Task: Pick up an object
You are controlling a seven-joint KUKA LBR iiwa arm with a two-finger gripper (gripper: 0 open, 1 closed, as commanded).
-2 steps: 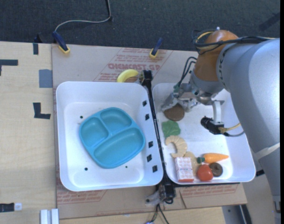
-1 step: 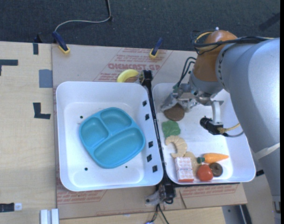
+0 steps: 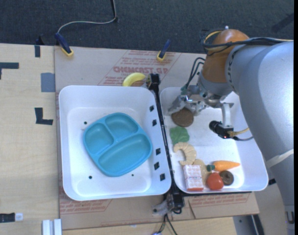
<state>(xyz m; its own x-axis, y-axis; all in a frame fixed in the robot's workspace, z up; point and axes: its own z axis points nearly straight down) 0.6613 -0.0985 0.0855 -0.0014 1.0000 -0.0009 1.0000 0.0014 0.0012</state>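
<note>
Resting on cardboard-covered bench (image 3: 90, 70), two white bins. Hovering over brown round object (image 3: 182, 117) in right bin (image 3: 254, 163): gripper (image 3: 190, 103), state impossible to tell. Appearing to be approaching; descending and clamping remaining.

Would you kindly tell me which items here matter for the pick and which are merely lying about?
Job in hand:
tool
brown round piece
right bin

Lying about:
blue divided plate
left bin
carrot
tomato
green piece
red-and-white packet
</note>
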